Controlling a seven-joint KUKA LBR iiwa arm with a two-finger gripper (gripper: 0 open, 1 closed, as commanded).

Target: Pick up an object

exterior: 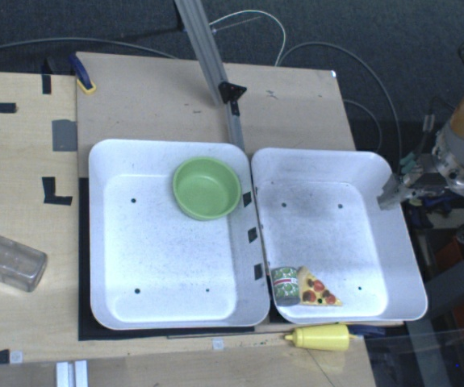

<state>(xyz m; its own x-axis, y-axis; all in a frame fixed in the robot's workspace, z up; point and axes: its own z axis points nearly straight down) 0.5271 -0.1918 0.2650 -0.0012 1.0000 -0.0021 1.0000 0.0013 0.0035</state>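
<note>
- On my far left, a clear plastic tube (6, 258) lies tilted on the wooden bench (22, 168), well apart from the bins; black tape marks dot the bench surface around it.
- A small blue and yellow clamp (82, 74) sits at the far left corner of the paler board under the bins.
- The left bin (106, 240) is shallow, white, with rounded corners and a finely speckled floor. I see a round, smooth green bowl (206, 188) standing upright at its far right part, close to the wall it shares with the neighbouring bin. The near and left stretch of this floor is open room.
- A grey metal bar (202, 39) slants in from the far edge and ends over the far end of the seam between the bins.
- The right bin (397, 289) has the same white, speckled look. In its near left corner lies a small green-labelled packet (285, 285), touching a flat pizza-slice toy (318, 291) just to its right. Both hug the near wall, so there is little margin on that side; the middle and far floor is open.
- A yellow squeeze bottle (322, 338) lies on its side outside the right bin, just beyond its near rim.
- The gripper (393, 193) hangs over the right rim of the right bin, well apart from the packet and toy. I cannot tell how its fingers stand; nothing shows between them.
</note>
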